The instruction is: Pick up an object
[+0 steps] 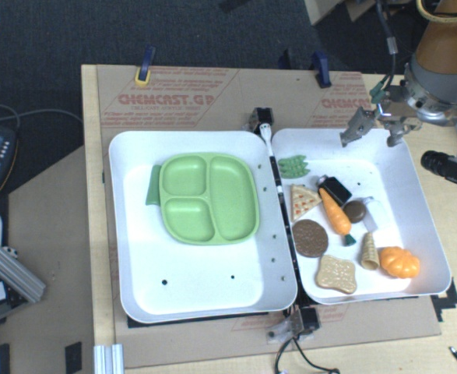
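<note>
End effector [376,128] hung over right bin's [419,201] far rim, at about 12 o'clock; fingers spread wide apart, gripping nothing, touching nothing. Toy carrot [335,212] lay mid-bin, against black block [335,189]. Small pumpkin [400,262] sat at 5 o'clock. Green divided plate [209,198] in left bin [135,271].

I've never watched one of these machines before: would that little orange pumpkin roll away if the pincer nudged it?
Probably a bit: the pumpkin looks rounded, so it may roll. The bin wall close beside it would likely stop it. Its glossy surface suggests hard, light plastic, perhaps slippery to pinch.
</note>
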Available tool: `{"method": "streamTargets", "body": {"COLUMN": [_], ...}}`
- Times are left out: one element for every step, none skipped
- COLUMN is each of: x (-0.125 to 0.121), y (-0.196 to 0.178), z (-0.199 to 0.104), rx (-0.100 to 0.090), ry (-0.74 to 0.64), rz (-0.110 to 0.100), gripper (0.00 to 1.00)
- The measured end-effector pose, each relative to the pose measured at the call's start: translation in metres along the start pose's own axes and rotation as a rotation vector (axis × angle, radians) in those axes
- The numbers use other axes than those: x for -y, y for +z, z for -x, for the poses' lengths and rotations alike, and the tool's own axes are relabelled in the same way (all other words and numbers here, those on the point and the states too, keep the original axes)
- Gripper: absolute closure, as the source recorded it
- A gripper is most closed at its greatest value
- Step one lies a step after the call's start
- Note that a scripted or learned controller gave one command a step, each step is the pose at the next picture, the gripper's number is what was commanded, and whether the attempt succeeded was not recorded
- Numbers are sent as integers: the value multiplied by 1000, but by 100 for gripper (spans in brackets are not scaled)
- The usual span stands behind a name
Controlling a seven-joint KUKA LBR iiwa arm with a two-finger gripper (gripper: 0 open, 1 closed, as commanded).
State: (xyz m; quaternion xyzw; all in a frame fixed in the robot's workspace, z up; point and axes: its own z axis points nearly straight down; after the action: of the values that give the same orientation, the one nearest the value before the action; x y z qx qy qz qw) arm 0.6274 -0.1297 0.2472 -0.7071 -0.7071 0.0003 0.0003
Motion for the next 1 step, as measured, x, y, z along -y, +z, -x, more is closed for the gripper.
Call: {"method": "streamTargets", "body": {"x": [0], "y": [42], "z": [0], "rx": [-1], "ry": [0], "rz": [-4], "gripper": [0]}}
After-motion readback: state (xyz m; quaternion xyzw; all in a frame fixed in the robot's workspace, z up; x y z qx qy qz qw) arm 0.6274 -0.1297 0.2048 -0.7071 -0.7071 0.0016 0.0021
